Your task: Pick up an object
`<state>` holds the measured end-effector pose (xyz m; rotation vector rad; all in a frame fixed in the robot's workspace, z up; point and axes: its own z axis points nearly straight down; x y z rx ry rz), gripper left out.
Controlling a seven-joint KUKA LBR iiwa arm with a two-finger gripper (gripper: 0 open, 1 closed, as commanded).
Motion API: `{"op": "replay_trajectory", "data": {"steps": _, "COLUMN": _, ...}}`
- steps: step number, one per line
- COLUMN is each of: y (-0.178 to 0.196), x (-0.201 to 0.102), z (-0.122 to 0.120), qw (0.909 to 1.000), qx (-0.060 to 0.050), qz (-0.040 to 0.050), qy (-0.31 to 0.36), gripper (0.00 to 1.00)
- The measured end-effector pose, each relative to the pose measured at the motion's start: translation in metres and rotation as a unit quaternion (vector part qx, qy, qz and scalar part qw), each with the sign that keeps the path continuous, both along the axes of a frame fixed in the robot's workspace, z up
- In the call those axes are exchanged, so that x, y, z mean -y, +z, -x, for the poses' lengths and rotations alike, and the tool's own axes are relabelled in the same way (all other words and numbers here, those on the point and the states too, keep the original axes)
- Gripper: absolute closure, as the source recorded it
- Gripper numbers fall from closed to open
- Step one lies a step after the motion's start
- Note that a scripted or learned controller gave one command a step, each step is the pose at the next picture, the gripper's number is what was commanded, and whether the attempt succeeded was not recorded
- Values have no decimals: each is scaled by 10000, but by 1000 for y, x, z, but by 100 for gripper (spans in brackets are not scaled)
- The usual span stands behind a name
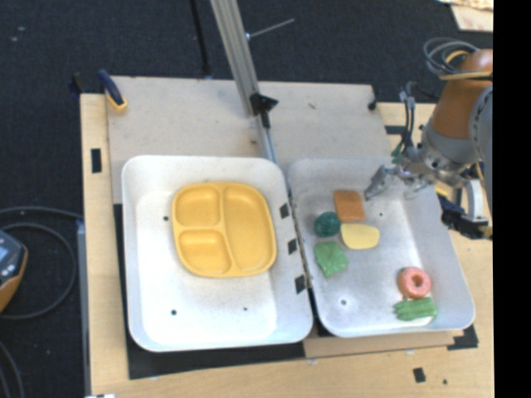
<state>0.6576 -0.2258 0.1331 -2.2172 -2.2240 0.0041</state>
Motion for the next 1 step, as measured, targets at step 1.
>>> {"op": "replay_trajectory", "data": {"steps": 1, "y": -32, "x": 1, "z": -1, "qw": 10000, "qx": 33, "qz": 9, "qy": 1, "gripper": 0}}
